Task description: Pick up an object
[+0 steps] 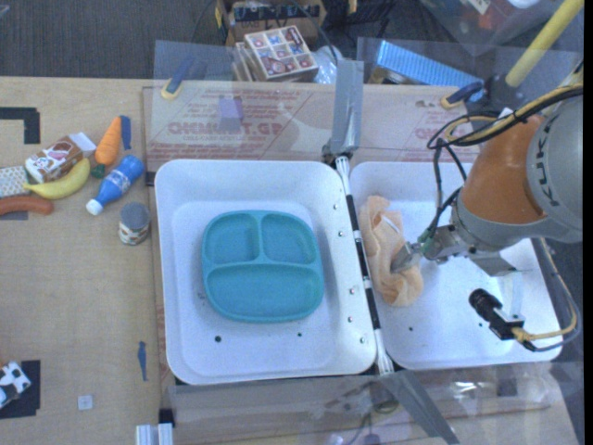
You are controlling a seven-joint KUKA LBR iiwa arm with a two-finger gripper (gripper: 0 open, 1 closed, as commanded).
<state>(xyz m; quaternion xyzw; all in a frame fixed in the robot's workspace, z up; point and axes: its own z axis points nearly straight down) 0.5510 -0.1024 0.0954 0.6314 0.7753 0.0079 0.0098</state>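
A tan, crumpled soft object (384, 248), like a pastry or cloth, lies along the left side of the right bin (445, 341). My gripper (404, 259) is down on its right part, with the fingertips pressed into it. A teal divided plate (262, 265) rests in the middle of the left bin (185, 193). The grey arm with its orange band (500, 179) reaches in from the right.
On the bench left of the bins lie a banana (57, 184), a small blue-and-white bottle (114, 184), a carrot (110, 141) and a small can (134, 222). Boxes and clear panels stand behind the bins.
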